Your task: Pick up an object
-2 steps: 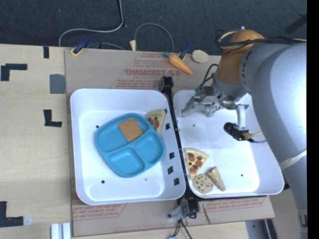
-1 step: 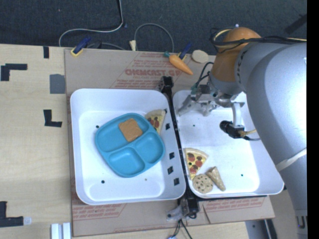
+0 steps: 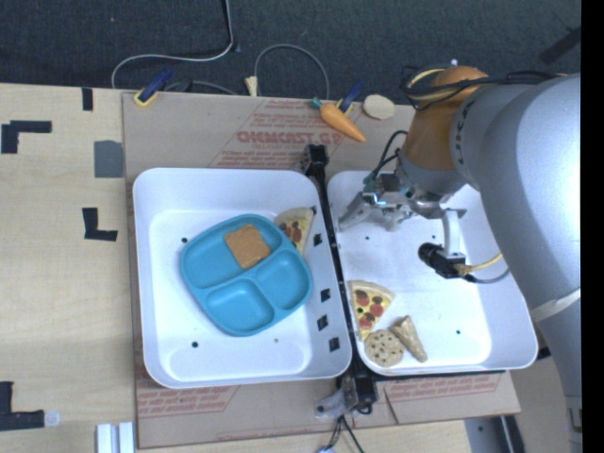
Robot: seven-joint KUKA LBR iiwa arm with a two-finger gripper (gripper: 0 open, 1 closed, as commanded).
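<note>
Left of centre, you had a blue tray in the left bin, a brown square on it and a pizza slice beside it. Lower centre-right, your right bin held another pizza slice, a cookie and a cone. Above them your gripper hovered, its state impossible to tell.

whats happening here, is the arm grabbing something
Not yet. The KUKA arm reaches in from the right and its tool hangs over the upper part of the right bin, with nothing visibly between its fingers. A pizza slice, cookie and a brown wedge lie near that bin's front. The left bin holds a blue tray with a toast piece on it.
</note>
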